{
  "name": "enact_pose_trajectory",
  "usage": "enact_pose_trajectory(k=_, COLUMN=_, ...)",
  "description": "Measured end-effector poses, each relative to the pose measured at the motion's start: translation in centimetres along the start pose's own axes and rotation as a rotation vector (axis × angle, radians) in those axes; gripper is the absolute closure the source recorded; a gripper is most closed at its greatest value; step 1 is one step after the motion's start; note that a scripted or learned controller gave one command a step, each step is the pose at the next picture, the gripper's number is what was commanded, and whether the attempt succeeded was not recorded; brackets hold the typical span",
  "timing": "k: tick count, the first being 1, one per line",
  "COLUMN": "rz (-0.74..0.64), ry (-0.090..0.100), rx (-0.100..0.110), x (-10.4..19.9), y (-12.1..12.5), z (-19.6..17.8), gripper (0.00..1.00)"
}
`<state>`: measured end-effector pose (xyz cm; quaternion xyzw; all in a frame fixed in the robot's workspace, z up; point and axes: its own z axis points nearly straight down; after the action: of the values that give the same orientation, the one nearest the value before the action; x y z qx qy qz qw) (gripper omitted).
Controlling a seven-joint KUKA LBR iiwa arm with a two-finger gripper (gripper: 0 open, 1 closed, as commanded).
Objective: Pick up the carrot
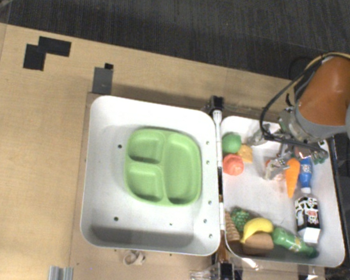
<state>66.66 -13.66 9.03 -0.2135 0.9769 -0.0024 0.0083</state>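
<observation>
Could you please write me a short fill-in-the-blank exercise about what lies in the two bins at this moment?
1. The green divided plate lies in the ____ bin.
2. The carrot lies in the right bin, directly below the ____.
3. The banana is ____ in colour.
4. The plate has ____ compartments.

Missing words: left; gripper; yellow; three

A robotics lab: wooden bench (22, 166), two white bins (95, 222), robot arm (336, 94), loose cables (276, 108), carpet floor (180, 14).
</observation>
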Motion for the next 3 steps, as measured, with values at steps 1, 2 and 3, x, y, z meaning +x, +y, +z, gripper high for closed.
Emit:
enact_pose_trajectory(k=1, rz=-0.062, ry=0.004, rx=-0.003, x=7.1, y=-4.6, z=0.0, gripper=0.00)
enact_pose_trajectory(k=2, rz=0.126, ry=0.004, rx=-0.004, x=7.6, y=-4.0, z=0.2, gripper=0.00)
enact_pose_trajectory(k=3, rz=-0.004, ry=0.004, rx=-0.003, x=9.1, y=-3.3, z=0.1, gripper=0.00)
